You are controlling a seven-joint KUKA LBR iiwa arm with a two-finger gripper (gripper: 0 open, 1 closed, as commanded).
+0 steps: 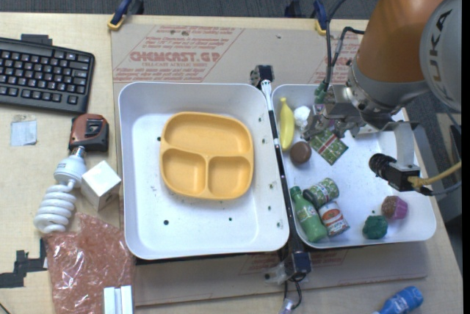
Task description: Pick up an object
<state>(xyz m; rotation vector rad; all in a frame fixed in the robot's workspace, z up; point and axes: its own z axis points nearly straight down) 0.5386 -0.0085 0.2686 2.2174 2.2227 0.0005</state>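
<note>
Apparently the approach step is in hand: a small green-and-white packet [328,147] lies tilted in the right bin [418,232], near its back-left corner, just below the pincer [328,122]. Whether the pincer is apart or together cannot be told. A brown ball [299,152] and a banana [286,125] lie just left. Next, probably a straight descent onto the packet, avoiding those neighbours. The left bin [139,180] holds a yellow divided tray [207,155].
</note>
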